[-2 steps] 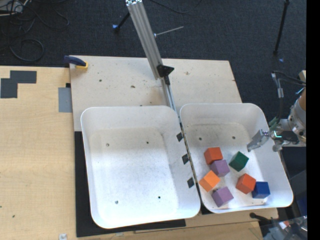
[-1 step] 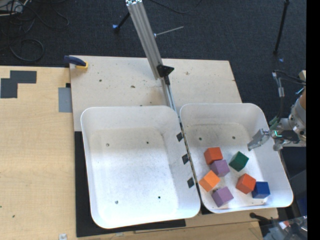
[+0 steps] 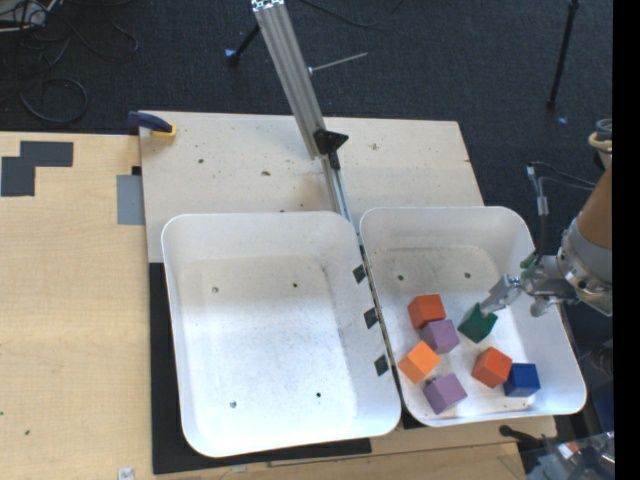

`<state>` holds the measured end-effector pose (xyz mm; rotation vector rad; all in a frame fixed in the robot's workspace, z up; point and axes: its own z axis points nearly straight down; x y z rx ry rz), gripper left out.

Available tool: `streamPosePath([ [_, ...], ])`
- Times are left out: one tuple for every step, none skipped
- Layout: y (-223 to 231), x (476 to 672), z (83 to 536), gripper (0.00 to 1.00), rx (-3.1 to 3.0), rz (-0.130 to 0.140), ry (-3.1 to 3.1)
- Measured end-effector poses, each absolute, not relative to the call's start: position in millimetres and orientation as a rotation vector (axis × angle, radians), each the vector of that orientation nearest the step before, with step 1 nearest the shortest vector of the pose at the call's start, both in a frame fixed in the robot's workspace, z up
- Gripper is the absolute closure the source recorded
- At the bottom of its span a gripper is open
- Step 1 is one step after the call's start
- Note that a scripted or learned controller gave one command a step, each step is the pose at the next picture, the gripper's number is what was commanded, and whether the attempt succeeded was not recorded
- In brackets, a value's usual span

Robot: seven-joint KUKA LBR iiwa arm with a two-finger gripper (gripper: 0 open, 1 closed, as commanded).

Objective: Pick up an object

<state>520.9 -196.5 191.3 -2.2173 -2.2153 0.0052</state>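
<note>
The right bin (image 3: pixel 440 230) holds several small blocks. A dark green block (image 3: pixel 477 325) lies tilted near its middle right, and my gripper (image 3: pixel 493 306) reaches in from the right with its tip right at the block's upper edge. Whether the block is in its grasp is unclear. A red-orange cube (image 3: pixel 427 309) and a purple cube (image 3: pixel 442 335) lie just left of the green one. Nearer the front are an orange cube (image 3: pixel 419 361), a second purple cube (image 3: pixel 444 392), another red-orange cube (image 3: pixel 491 366) and a blue cube (image 3: pixel 522 378).
The left bin (image 3: pixel 260 328) adjoins the right bin along a shared divider (image 3: pixel 368 308). A slanted aluminium post (image 3: pixel 295 73) rises behind the bins. A wooden bench top (image 3: pixel 70 298) lies to the left.
</note>
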Motion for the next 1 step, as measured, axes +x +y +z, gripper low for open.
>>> streamPosePath([
  [-202.3,527.0,134.6,0.0,-2.217,0.006,-2.215],
])
